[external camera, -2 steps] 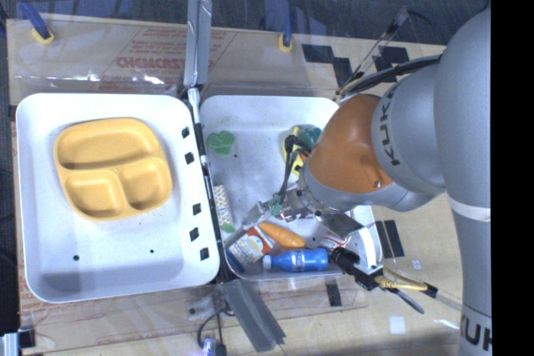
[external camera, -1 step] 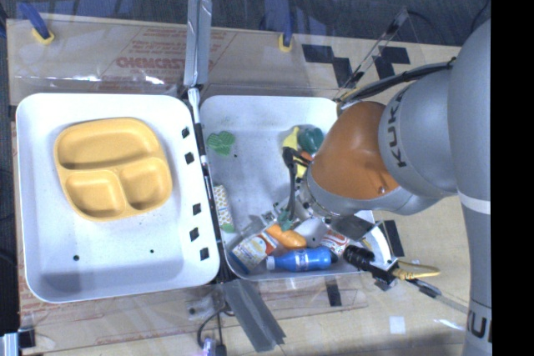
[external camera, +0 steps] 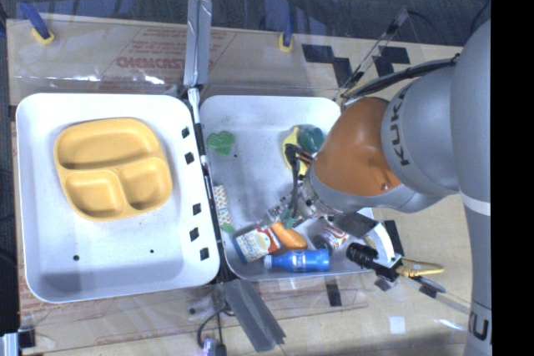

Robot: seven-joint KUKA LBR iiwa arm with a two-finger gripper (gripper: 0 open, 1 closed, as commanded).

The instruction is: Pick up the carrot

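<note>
1. I see the carrot in the right bin, near its front edge, touching a small carton on its left and lying just above a blue bottle.
2. My worry is clutter: with 2 neighbours pressed so close, a descent could nudge the carton or bottle, or grab the wrong thing.
3. A rounded carrot could also roll out of a shallow pinch.
4. The gripper hangs just above the carrot; the wrist hides it, so I cannot tell its spread or whether it touches anything.
5. The left bin holds a yellow tray.
</note>
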